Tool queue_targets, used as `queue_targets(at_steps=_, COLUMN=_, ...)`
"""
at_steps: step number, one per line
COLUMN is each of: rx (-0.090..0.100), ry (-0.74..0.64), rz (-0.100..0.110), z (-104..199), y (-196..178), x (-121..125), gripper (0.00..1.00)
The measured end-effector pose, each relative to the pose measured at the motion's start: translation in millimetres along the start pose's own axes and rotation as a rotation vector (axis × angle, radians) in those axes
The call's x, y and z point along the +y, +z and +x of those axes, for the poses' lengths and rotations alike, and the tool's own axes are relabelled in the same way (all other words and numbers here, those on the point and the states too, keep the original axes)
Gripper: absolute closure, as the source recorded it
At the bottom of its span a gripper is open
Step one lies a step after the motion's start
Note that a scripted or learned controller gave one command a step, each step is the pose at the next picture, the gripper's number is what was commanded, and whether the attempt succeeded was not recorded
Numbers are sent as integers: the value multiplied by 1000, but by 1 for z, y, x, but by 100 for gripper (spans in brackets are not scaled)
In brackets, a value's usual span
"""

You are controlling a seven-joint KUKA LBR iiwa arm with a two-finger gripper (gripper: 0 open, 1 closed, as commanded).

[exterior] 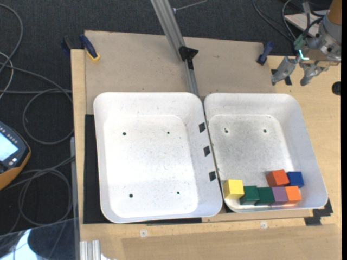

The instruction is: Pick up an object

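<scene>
- Task objects: small coloured blocks clustered in the near right corner of the right bin (303, 124).
- Yellow block (234, 187) sits at the left end of the cluster, just beside the dark green block (250, 194).
- A second green block (265, 195) and a purple block (280, 194) continue the front row, touching one another along the bin's near wall.
- Orange block (293, 193) closes the row on the right; the red-orange block (277, 177) and blue block (295, 178) lie just behind it, side by side.
- Gripper (295, 76) hangs over the bare counter (135, 64) beyond the far right corner of the right bin, well apart from the blocks. Its jaws are spread, with nothing between them.
- Open room: the far and middle floor of the right bin is bare; the blocks crowd the near wall and right wall.
- Left bin (100, 118) adjoins the right bin along a shared middle edge.
- Blue clamps (89, 47) grip the counter's far edge.
</scene>
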State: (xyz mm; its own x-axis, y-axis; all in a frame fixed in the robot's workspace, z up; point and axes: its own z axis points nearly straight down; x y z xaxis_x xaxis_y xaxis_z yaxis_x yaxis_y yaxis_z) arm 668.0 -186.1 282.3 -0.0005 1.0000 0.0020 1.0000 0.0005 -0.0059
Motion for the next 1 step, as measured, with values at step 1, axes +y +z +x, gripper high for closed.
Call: queue_targets(at_steps=1, rx=-2, ry=-2, rz=-4, z=0, y=-3, x=1, gripper=0)
